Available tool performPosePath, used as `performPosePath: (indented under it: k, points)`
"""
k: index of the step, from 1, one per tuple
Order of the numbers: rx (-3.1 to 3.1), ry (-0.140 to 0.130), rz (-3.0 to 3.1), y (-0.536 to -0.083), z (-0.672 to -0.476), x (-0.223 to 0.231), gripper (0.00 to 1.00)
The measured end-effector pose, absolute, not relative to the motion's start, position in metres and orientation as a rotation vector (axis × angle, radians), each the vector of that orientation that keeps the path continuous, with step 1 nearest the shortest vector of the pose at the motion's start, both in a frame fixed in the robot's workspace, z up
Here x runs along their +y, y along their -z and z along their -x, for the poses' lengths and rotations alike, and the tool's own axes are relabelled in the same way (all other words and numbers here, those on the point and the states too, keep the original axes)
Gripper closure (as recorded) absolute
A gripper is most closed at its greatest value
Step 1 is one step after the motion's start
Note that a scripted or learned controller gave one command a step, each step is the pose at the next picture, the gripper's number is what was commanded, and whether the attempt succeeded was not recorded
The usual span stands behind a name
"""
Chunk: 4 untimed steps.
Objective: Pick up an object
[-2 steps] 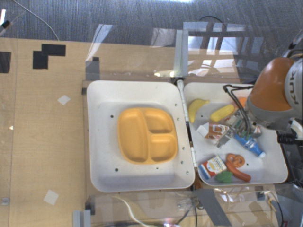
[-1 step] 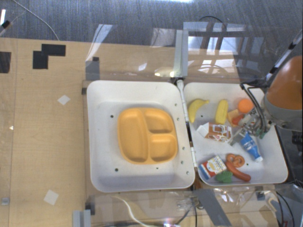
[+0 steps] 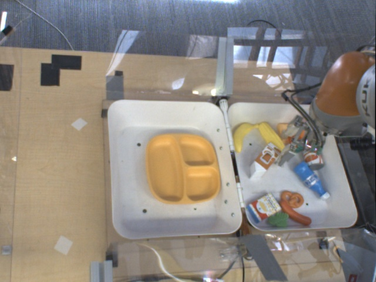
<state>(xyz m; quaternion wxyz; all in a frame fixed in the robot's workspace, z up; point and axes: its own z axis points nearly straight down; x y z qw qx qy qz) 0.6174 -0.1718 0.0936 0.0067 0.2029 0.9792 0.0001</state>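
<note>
Jaws (image 3: 292, 153) over one banana (image 3: 257, 134), one bottle (image 3: 311, 180).

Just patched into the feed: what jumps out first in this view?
A yellow plastic divided tray lies alone in the left white bin. The right white bin holds a clutter: yellow banana, blue tube, red pretzel-shaped toy. The gripper sits over them.

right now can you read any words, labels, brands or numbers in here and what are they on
No text can be read here.
White bottle: orange label, print too blurred to read.
Small packet: red and white printed face, too small to read.
Blue tube: no legible marking.
Yellow divided tray: no markings.
</note>
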Motion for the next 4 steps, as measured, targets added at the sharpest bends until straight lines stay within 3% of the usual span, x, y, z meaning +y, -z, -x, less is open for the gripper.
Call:
performPosePath:
  k: [1, 2, 3, 4]
  points:
    - [3.123, 0.004, 0.147, -0.090, -0.652, -0.154, 0.00]
    - [3.125, -0.001, -0.217, -0.093, -0.612, -0.136, 0.00]
    - [3.127, 0.003, 0.097, -0.089, -0.648, -0.154, 0.00]
    - [3.137, -0.002, 0.173, -0.088, -0.670, -0.176, 0.00]
